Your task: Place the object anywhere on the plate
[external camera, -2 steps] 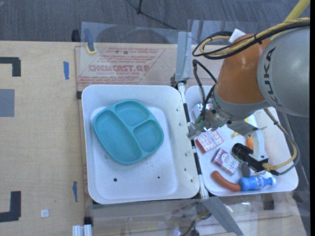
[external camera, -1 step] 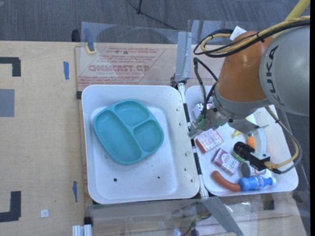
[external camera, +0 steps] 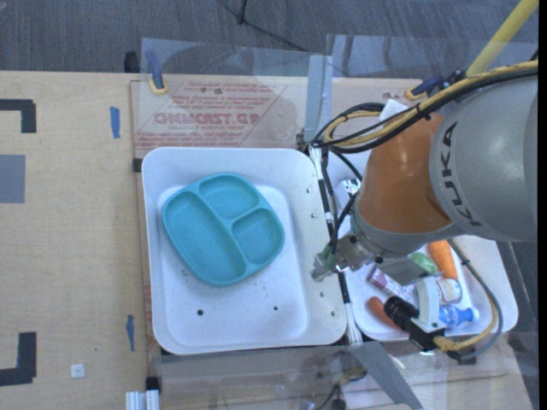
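The grey arm (external camera: 479, 143) looms over the right bin (external camera: 504, 301), hiding the gripper's state. Objects, an orange carrot (external camera: 442, 256) among them, lie beneath; the turquoise divided plate (external camera: 224, 227) sits leftward in the left bin (external camera: 171, 314).

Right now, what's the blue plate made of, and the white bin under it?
The blue plate looks like plastic, matte to slightly glossy: one even turquoise color, with soft molded ridges splitting it into three sections. The white bin looks like plastic too: smooth, rounded corners, faintly speckled. Neither is certain from looks alone.
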